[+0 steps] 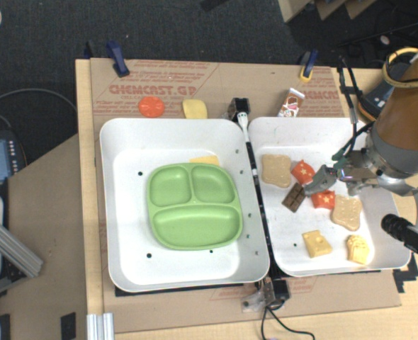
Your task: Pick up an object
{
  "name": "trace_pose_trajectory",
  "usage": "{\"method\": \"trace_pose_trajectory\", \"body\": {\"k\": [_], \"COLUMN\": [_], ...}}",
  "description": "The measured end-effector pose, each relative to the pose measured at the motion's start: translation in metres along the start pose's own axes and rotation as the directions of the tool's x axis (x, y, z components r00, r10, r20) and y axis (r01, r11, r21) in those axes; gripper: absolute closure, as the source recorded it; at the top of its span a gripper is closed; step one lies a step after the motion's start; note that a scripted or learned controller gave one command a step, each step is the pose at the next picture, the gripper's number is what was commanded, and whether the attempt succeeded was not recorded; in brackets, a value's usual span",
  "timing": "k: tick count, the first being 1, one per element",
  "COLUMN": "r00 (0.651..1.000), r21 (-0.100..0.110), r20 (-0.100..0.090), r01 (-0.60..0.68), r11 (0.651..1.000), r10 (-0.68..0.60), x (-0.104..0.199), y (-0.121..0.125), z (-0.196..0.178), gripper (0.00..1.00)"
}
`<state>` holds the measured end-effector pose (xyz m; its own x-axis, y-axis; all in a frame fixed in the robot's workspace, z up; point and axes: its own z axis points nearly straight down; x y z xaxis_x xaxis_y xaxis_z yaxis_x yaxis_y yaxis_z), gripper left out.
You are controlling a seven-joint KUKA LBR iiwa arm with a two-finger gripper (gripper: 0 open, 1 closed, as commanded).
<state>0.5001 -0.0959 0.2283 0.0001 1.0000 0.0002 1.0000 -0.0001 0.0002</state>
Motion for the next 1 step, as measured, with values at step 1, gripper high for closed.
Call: {"method": "trace_pose_trajectory", "body": {"k": [1], "r00": [1.000], "r21": [0.006], "r20": [0.001], "r01": [-0.006], "r11": [1.000], "r10": [0.006], "x": [-0.0839], "y": [0.0267], "z": [0.0739], "gripper": [0.00]}}
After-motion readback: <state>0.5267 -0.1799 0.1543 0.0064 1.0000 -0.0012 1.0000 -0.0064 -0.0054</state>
